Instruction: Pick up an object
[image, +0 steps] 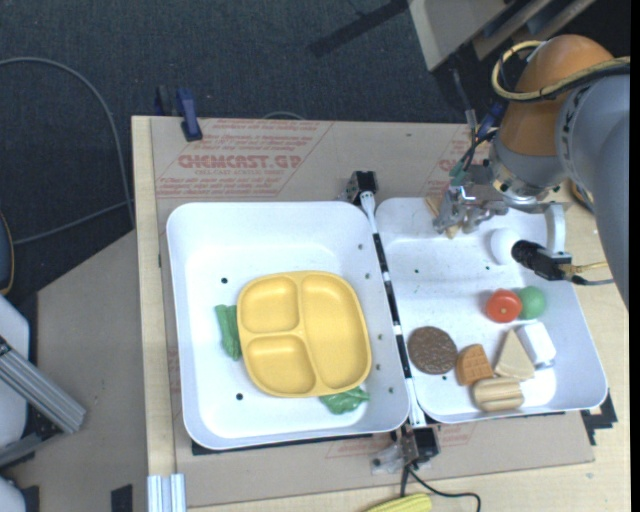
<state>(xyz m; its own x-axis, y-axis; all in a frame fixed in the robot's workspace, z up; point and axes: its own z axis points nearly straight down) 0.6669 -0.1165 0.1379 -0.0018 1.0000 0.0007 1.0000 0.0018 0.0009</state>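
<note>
Hovering claw (456, 222) at right bin's (580, 385) far edge, grip unclear; red tomato (503, 306) round, glossy.

Yellow divided plate (303, 333) over green scraps (229, 331), white bins (190, 300), red tomato (503, 306), brown cookie (432, 350), tan bread (497, 395), grey-and-orange arm (560, 90).

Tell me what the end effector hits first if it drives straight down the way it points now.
Probably bare floor at the right bin's far end; the end effector hangs there, apart from the food. Depth is unclear.
</note>
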